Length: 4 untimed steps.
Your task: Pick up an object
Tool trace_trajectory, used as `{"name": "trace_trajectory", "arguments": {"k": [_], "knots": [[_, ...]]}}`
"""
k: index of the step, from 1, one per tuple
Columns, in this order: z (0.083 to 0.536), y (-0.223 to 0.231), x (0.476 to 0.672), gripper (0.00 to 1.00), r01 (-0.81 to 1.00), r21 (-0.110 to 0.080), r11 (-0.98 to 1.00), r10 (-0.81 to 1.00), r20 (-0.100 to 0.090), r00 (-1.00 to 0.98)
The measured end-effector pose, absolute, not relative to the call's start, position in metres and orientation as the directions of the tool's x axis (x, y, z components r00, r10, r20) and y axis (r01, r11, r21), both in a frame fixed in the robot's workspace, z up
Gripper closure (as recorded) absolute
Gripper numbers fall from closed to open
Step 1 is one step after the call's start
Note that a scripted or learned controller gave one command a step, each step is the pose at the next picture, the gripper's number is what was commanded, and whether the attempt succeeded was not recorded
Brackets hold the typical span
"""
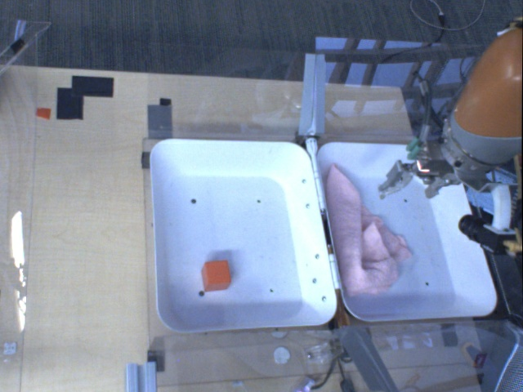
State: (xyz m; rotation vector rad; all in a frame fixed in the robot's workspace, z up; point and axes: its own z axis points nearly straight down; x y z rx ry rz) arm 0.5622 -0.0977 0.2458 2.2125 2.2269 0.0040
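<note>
Pink cloth (362, 239) crumpled along the left side of the right bin (458, 305), pressed close to the wall shared with the neighbouring bin, narrow end toward the far rim, bulkier folds toward the near rim. Orange block (216, 275) sitting alone in the left bin (245, 158), toward its near left corner, well apart from the cloth. Gripper (413, 182) poised over the far part of the right bin, to the right of the cloth's narrow end and not touching it; fingers spread apart, with nothing between them. Grey arm with its orange band (489, 80) reaching in from the right, above the bin's far right corner. Wooden bench (73, 219) bearing both bins; black shapes (82, 95) and a small orange marker (43, 113) at its far left.
</note>
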Motion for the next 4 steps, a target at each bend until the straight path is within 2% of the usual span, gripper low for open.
{"name": "trace_trajectory", "arguments": {"k": [1, 2, 3, 4], "knots": [[0.097, -0.107, 0.557, 0.00, 1.000, 0.010, 0.013, 1.000, -0.001, -0.013], [0.092, -0.089, 0.583, 0.00, 0.990, 0.017, 0.140, 0.990, -0.005, -0.140], [0.105, -0.087, 0.586, 1.00, 0.990, 0.025, 0.142, 0.990, -0.003, -0.142], [0.254, -0.071, 0.619, 1.00, 0.999, 0.009, 0.035, 0.999, -0.001, -0.035]]}}
